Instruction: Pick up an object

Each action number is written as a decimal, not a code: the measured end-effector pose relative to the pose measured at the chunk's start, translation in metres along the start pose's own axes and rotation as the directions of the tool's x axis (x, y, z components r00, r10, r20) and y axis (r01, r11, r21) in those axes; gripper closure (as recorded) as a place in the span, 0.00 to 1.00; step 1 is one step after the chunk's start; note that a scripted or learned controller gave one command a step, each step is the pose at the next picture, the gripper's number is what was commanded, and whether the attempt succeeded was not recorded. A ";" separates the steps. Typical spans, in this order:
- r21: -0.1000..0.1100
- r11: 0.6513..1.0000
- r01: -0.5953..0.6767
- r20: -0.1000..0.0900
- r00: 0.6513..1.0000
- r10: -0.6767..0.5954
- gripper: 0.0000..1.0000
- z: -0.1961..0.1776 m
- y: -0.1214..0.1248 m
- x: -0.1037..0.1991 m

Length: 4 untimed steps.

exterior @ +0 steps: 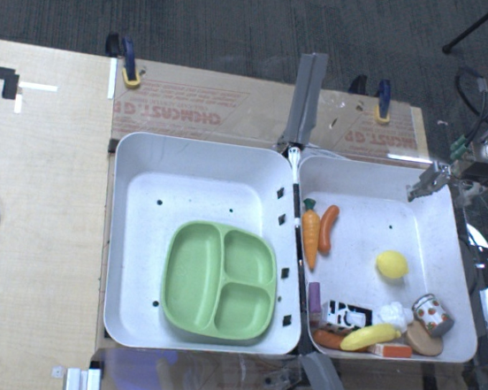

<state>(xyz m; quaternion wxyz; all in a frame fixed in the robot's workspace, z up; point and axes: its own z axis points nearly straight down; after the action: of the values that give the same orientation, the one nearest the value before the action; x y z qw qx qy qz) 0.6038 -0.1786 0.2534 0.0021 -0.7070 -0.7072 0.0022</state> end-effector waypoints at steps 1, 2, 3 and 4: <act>0.001 0.997 -0.081 -0.001 0.997 0.081 0.00 0.105 -0.054 -0.017; -0.001 1.000 -0.022 -0.001 1.000 0.022 0.00 0.166 -0.061 -0.004; 0.002 1.000 -0.025 -0.002 1.000 0.025 1.00 0.160 -0.061 -0.004; -0.005 0.991 -0.137 0.001 0.991 0.137 1.00 0.042 -0.039 0.020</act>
<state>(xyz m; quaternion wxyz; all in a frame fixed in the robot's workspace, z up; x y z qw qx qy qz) 0.5647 -0.1584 0.2115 0.0000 -0.7538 -0.6571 0.0010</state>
